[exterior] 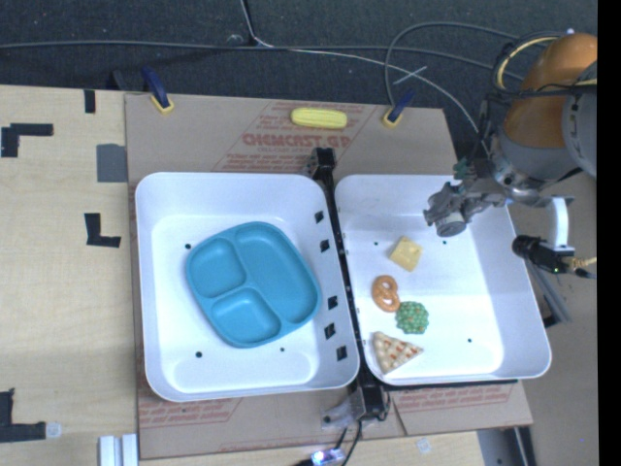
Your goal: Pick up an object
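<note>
The right white bin [485, 289] holds a yellow cheese-like block [406, 253], an orange pretzel [385, 293], a green broccoli piece [412, 316] and a pizza slice [394, 351]. My gripper [448, 217] hangs over the bin's upper right part, up and to the right of the yellow block and apart from it. Nothing shows between its fingers.
The left white bin [165, 260] holds a blue divided plate [252, 282]. A yellow banana-like toy [318, 117] lies on the cardboard behind the bins. Cables run across the dark backdrop, and clamps [159, 96] hold the cardboard's back edge.
</note>
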`<state>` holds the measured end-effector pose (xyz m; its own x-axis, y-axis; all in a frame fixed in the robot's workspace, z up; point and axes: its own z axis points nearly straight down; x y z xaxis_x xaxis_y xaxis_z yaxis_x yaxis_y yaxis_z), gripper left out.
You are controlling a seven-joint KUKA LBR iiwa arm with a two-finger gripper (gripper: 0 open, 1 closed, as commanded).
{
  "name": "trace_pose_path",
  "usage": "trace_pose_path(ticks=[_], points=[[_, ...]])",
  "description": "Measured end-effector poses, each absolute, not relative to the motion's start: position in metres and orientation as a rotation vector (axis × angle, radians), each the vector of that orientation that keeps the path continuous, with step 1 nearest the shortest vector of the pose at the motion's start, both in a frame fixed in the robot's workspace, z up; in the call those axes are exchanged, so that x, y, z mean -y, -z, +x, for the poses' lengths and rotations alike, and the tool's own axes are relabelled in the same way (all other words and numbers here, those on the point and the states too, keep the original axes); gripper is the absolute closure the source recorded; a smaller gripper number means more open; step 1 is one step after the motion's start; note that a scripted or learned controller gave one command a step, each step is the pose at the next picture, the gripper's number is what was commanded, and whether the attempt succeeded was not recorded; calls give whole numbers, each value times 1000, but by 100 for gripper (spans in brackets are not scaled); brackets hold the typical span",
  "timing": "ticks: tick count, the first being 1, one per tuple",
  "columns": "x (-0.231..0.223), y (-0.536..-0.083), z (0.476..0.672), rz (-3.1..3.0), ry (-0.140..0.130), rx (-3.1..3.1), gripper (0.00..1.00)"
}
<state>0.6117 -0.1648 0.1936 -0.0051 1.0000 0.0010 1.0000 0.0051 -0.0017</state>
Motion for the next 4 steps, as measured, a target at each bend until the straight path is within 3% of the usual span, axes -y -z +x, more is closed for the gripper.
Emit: trace_pose_path(ticks=[3,4], points=[[-15,-208,631,-2213,0,2227,100],[-68,-220,629,-2214,0,2227,100]])
